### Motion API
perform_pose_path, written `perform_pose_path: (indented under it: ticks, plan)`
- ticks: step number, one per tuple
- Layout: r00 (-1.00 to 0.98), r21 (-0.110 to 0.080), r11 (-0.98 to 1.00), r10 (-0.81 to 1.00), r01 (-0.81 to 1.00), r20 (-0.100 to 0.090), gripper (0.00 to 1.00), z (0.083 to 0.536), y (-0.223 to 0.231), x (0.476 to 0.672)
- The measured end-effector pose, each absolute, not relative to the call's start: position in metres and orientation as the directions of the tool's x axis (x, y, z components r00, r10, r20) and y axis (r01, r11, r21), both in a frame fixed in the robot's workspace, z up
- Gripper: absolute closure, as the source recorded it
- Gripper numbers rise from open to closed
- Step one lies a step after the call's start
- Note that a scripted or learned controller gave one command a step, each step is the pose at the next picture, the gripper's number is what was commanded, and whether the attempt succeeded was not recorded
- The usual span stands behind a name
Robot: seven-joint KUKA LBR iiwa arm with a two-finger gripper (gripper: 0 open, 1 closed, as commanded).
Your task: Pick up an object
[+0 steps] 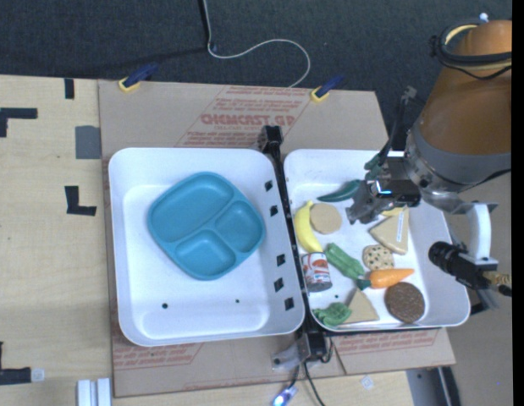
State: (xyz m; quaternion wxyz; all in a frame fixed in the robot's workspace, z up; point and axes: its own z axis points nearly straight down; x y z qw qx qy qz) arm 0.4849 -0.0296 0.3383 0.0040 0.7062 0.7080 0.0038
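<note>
Low over right bin [431,315], arm [465,117] angled leftward, fingers [361,205] above food

This looks like a robotics lab or test cell. Two shallow white plastic bins [126,252] sit side by side on a flat brown cardboard sheet [245,117] held by yellow and blue spring clamps [139,76]. A thin white cable [245,53] trails across dark grey carpet [92,15], and black tape marks [75,200] dot the pale wooden bench [41,252].
</note>
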Motion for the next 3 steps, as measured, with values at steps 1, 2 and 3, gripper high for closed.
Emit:
perform_pose_path:
  ticks: [1,2,3]
  plan:
    - [-0.005,-0.007,0.005,1.000,1.000,0.001,1.00,0.279,0.020,0.483]
    - [-0.003,0.002,0.003,1.000,1.000,0.000,1.00,0.337,0.029,0.484]
    - [0.003,-0.004,-0.003,1.000,1.000,-0.002,1.00,0.317,-0.008,0.483]
